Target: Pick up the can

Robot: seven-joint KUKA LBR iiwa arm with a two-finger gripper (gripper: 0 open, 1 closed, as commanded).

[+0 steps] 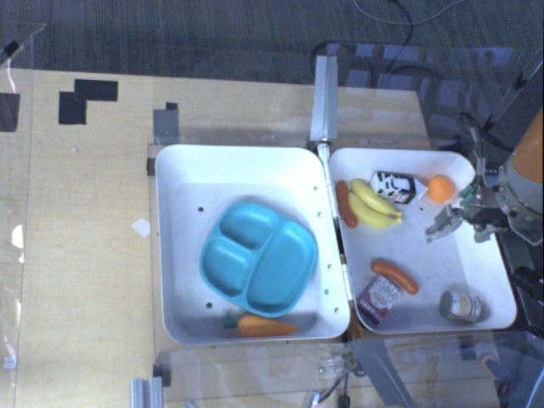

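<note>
Silvery-grey metal with a pale label marks the can (462,306), which lies on its side in the near right corner of the right bin (489,266). It rests alone on the white floor, clear of the walls. To its left lie a purple-labelled pouch (379,300) and, touching the pouch's upper edge, a sausage (395,276). The end effector (463,219) hangs above the can's spot and well apart from it, farther back along the right side of the bin; its fingers are spread apart, with nothing between them. Farther still sit an orange (440,189), a black-and-white carton (393,185), a bunch of bananas (374,206) and a second sausage (346,204) by the dividing wall. In the left bin (174,253), a blue divided plate (258,258) lies with a carrot (266,326) at its near edge. Both bins stand on the wooden table (76,253).
</note>
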